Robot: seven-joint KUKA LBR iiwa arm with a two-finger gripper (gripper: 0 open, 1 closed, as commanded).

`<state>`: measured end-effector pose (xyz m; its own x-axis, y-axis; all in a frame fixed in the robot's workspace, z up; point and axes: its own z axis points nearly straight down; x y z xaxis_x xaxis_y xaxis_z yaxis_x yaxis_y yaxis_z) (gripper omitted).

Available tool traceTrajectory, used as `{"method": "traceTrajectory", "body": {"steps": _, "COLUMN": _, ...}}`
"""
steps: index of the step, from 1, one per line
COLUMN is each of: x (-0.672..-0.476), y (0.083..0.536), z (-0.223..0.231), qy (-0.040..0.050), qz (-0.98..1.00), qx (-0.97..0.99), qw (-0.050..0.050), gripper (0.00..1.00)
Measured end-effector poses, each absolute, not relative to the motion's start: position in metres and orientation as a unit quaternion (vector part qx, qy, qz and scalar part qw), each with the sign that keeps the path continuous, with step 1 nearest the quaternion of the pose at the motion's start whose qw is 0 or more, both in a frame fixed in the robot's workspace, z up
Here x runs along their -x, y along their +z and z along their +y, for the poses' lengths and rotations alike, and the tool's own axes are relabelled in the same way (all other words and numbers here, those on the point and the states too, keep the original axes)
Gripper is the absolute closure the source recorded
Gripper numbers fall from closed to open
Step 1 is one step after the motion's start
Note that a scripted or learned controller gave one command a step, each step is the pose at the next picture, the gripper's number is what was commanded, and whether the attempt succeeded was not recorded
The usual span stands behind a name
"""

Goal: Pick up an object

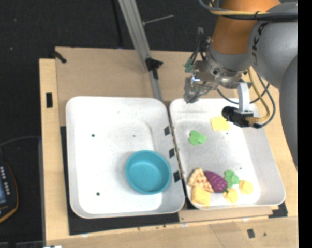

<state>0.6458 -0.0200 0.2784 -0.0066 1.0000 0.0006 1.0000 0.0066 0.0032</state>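
Nearest the camera, along the front edge of the right bin (pixel 269 154), sits a crowded cluster of small toy foods: a waffle-patterned piece (pixel 196 177), a purple grape bunch (pixel 216 180), a green piece (pixel 232 178) and several yellow bits (pixel 237 191), all touching or just beside one another. They look like light, stiff, smooth plastic, so a pinch could slip, and packed this tightly they leave little room for fingers. Farther back, a small green leafy toy (pixel 197 137) lies alone on bare bin floor, and beyond it a flat yellow piece (pixel 219 123) lies near the far wall. The green toy seems the easiest candidate, taken across its narrow width; the yellow piece looks thin and hard to get under. Over in the left bin (pixel 83 138), a blue bowl (pixel 148 171) offers a rim to grip. At the back, the end effector (pixel 193 93) hangs above the right bin's far corner, carrying nothing visible; whether it is spread or closed cannot be told.
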Motion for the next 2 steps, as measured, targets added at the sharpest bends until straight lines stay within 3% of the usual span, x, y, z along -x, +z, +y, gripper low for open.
{"method": "traceTrajectory", "body": {"steps": 2, "x": -0.657, "y": 0.259, "z": 0.086, "qy": -0.0003, "qz": 0.708, "qx": -0.706, "qw": 0.0, "gripper": 1.0}}
